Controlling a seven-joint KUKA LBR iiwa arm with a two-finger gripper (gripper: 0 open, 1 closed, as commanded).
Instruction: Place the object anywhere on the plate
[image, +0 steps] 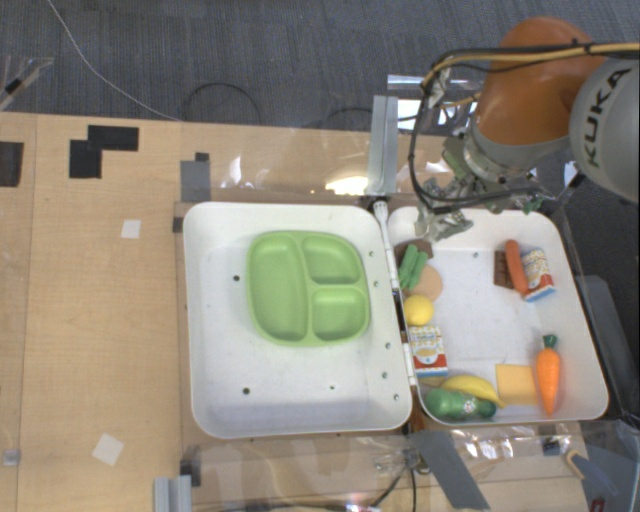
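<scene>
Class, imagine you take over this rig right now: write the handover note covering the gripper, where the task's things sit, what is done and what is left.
Gripper: over the far left corner of the right bin, nothing seen between its fingers.
Plate: green, three compartments, in the left bin, nothing on it.
Right bin holds the toys: carrot, banana, lemon, cheese wedge and others.
Done: nothing placed yet.
Left: grasp one object, carry it across, set it on the plate.
</scene>
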